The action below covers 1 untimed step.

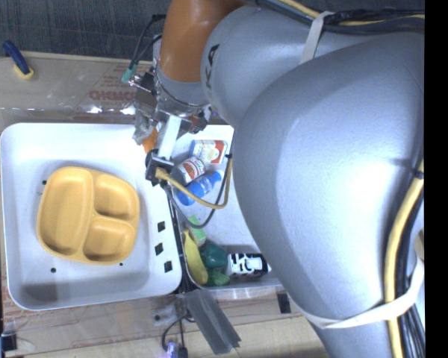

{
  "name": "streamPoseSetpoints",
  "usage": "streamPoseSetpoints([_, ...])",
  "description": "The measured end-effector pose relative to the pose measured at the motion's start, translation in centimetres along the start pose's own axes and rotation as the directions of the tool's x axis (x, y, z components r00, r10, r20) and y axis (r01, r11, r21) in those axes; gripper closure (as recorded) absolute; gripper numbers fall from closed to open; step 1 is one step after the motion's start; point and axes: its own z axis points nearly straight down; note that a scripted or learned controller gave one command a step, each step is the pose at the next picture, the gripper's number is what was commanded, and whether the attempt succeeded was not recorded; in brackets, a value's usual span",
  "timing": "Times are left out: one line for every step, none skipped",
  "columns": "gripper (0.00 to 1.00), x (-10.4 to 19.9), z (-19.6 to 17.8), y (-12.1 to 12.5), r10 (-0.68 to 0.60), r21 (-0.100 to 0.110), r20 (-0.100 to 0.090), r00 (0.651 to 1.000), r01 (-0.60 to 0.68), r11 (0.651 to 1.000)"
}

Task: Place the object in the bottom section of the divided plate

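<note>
Plate [88,215] in L bin [19,162]; claw [143,130] nearby

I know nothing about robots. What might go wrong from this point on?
1. The small things in the right bin, such as the red-labelled container and the blue object, lie crowded together, so a grab may catch the wrong one or slip.
2. The arm covers much of that bin from the camera, so a miss may be hard to spot.
3. The yellow divided plate has low dividers; a dropped thing might land in the wrong section.
</note>
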Motion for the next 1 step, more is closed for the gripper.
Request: streamPoseSetpoints([1.0,7.22,4.08,-2.25,-0.09,0.001,0.001,0.996,0.09,0.996])
